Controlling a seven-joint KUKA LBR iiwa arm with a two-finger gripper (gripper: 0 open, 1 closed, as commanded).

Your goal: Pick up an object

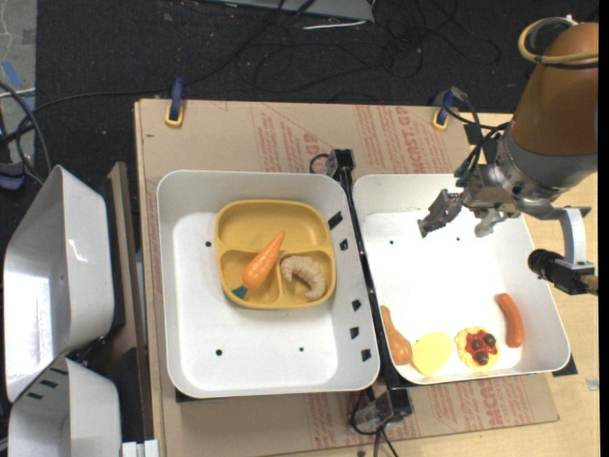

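My gripper (pixel 464 217) hovers over the upper part of the right bin (pixel 447 284), open, with nothing between its fingers. Along that bin's near edge lie an orange drumstick-shaped piece (pixel 395 336), a pale yellow disc (pixel 430 351) and a small round tart with red toppings (pixel 478 346). An orange sausage (pixel 512 319) lies at the near right. All of them are well below the gripper. In the left bin (pixel 190 341) a yellow divided plate (pixel 238 225) holds a carrot (pixel 264 260) and a beige shrimp (pixel 304 275).
The two bins meet at a black-clipped divider (pixel 354 255). The bench is a cardboard-covered board (pixel 285 131) with yellow clamps at the back. White containers (pixel 57 274) stand off the bench to the left, and cables run over the dark floor behind.
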